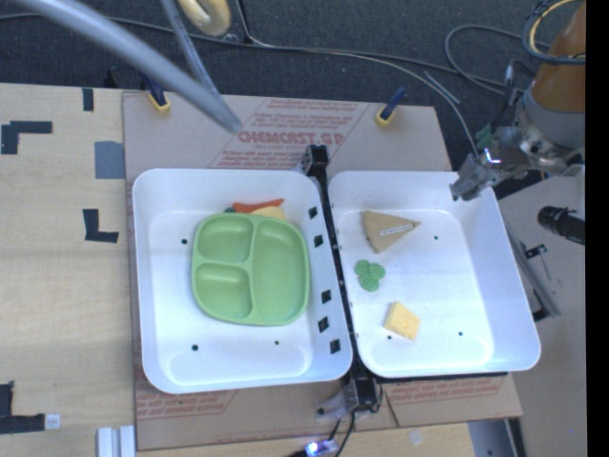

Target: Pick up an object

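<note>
Three small items lie in the right bin (476, 346): a tan wedge (385, 228), a yellow block (402, 321) and a green piece (369, 274). All appear light; the wedge looks stiff, best taken across its flat sides. The gripper (468, 181) sits at the bin's upper right rim, right of the wedge; its state cannot be determined.

Two white bins sit side by side: the left bin (157, 255) and the right bin (476, 284). The left bin has one green divided plate (252, 268) with three compartments, and behind it one orange piece (258, 205) and one pale yellow piece (271, 213), both partly hidden. The right bin has three things: one tan wedge (385, 228), one small green piece (370, 274) and one yellow block (402, 321). Two yellow clamps (156, 98) (388, 114) hold the cardboard sheet (285, 131).
</note>
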Controlling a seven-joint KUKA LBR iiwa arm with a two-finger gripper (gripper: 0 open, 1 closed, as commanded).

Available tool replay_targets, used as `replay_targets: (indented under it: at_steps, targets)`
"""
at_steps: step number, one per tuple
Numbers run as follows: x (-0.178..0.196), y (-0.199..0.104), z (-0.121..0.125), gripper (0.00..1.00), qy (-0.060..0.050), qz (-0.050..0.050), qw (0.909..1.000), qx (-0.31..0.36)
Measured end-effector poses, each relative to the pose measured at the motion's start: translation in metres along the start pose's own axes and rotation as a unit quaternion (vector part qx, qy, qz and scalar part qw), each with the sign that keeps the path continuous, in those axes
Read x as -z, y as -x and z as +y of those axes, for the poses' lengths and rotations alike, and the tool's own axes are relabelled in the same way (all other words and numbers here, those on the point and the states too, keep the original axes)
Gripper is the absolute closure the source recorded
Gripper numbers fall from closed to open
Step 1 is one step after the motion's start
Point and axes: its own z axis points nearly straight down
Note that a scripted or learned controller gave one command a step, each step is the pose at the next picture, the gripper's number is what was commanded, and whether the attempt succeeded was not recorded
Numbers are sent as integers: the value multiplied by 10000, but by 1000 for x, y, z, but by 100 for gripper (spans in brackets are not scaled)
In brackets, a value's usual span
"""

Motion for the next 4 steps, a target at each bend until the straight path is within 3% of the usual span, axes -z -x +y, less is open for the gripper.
replay_targets:
  at_steps: [2, 4]
  targets:
    - [-22, -89, -38, 100, -44, 5, 10000, 1]
    - [-45, -202, -73, 100, -51, 10, 10000, 16]
